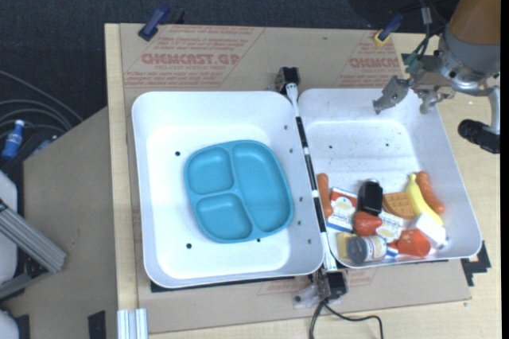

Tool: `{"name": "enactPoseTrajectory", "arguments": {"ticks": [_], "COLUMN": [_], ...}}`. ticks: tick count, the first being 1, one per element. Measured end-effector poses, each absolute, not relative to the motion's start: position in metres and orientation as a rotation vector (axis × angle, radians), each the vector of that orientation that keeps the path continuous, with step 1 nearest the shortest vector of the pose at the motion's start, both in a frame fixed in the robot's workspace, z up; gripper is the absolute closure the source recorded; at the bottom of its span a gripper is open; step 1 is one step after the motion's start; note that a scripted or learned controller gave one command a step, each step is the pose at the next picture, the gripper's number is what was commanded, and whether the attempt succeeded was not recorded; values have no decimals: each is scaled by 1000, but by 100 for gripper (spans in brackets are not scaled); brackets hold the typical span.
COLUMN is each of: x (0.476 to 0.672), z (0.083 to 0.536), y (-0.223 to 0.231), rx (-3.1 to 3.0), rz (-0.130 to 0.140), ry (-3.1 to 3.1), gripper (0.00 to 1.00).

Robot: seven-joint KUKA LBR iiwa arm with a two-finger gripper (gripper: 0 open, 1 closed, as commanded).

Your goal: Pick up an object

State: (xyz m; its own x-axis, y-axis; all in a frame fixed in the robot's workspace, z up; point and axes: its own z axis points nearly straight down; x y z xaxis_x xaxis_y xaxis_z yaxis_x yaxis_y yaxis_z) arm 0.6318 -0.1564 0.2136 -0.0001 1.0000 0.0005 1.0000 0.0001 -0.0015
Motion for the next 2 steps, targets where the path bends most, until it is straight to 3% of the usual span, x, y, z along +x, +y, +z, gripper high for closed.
{"name": "enactPoseTrajectory", "arguments": {"ticks": [1,2], "x": [666,667], "z": [84,85], "y": [-162,-91], "rx": [-2219,-2218], "rz": [1,1], "ry": [-2221,-2220], "gripper": [0,0]}}
